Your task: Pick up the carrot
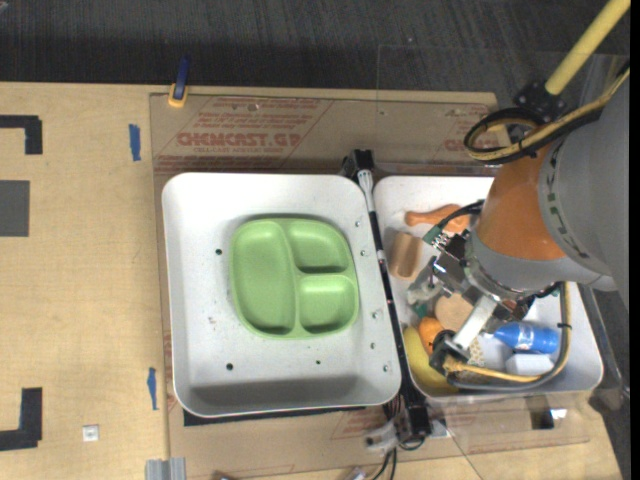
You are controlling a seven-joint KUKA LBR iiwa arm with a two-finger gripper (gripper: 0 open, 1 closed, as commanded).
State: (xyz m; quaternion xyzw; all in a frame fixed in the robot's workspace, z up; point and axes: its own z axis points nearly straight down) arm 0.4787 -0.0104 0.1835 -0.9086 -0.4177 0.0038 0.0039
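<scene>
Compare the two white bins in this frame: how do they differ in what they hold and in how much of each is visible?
The left bin holds a single green divided plate, while the right bin holds a jumble of small items, among them a blue bottle. The left bin is seen whole from above; the right bin is largely covered by the arm reaching into it. Both are shallow, white and sit side by side.

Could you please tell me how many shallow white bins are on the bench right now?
2. One shallow white bin sits at left, holding a green sectioned plate; the other white bin sits at right, under the arm.
</scene>
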